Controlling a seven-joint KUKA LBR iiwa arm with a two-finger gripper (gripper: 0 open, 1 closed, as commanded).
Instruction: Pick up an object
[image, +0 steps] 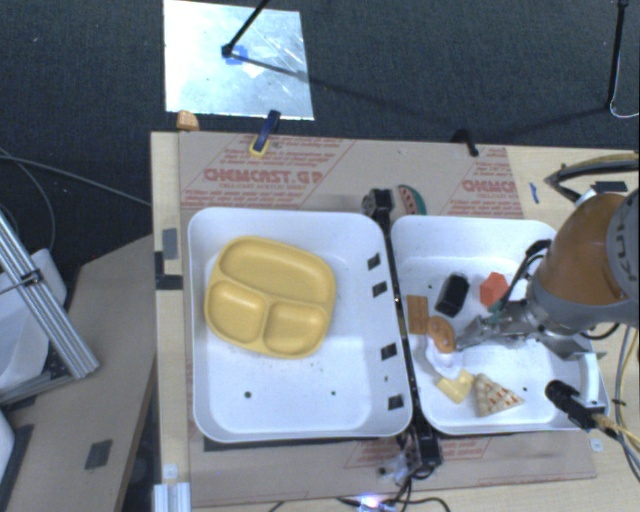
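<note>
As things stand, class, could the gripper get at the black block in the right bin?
Probably yes. The black block lies in the open, touching nothing, just above-left of the gripper in the right bin, with nothing between them.

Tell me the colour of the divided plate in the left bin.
Pale yellow. The divided plate, with three compartments, shows plainly in the camera view.

Pincer (462, 338) low in right bin (470, 232), maybe touching orange piece (442, 333).
</note>
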